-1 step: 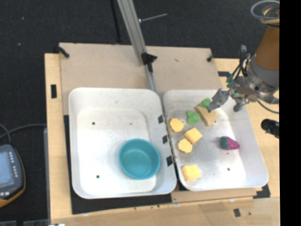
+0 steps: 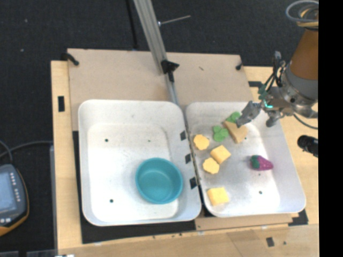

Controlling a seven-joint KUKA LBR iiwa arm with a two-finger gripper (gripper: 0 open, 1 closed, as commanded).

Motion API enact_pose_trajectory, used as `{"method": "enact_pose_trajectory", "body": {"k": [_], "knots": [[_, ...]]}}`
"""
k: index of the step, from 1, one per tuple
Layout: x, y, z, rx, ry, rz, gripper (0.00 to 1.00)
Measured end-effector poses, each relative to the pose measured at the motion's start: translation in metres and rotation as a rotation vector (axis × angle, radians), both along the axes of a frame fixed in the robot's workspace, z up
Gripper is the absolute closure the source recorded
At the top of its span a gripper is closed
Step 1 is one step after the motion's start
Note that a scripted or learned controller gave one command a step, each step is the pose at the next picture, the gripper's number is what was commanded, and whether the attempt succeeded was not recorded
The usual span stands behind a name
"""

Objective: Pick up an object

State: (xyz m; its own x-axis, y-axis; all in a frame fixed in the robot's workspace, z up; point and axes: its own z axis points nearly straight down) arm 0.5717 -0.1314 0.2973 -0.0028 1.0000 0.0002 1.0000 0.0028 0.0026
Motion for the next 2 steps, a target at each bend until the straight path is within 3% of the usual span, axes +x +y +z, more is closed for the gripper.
{"method": "enact_pose_trajectory", "body": {"k": [2], "knots": [[-0.007,-0.017,-0.095,-0.002,0.006,-0.004,0.00]]}}
